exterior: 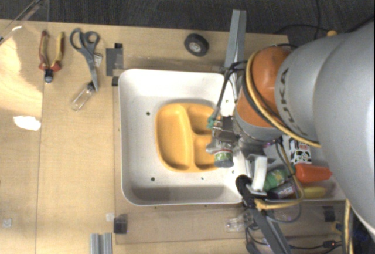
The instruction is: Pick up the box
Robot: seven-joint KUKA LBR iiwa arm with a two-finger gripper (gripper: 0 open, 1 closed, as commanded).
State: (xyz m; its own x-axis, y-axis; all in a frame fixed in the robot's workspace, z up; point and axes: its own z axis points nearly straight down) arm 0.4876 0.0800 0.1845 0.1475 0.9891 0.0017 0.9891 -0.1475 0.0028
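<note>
Arm (328,100) lettered "KUKA", fingers (221,144) state unclear, over yellow box (179,136), left bin (137,129).

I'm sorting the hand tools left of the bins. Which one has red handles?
The pliers, farthest left on the bench. Their handles are red and yellow, while the scissors beside them have grey handles.

- A yellow bowl-like dish (183,136) sits in the left white bin (136,129).
- Scissors (88,50) and red-handled pliers (50,54) lie on the wooden bench (64,176), left of it.
- A black tape roll (196,44) rests behind the bin.
</note>
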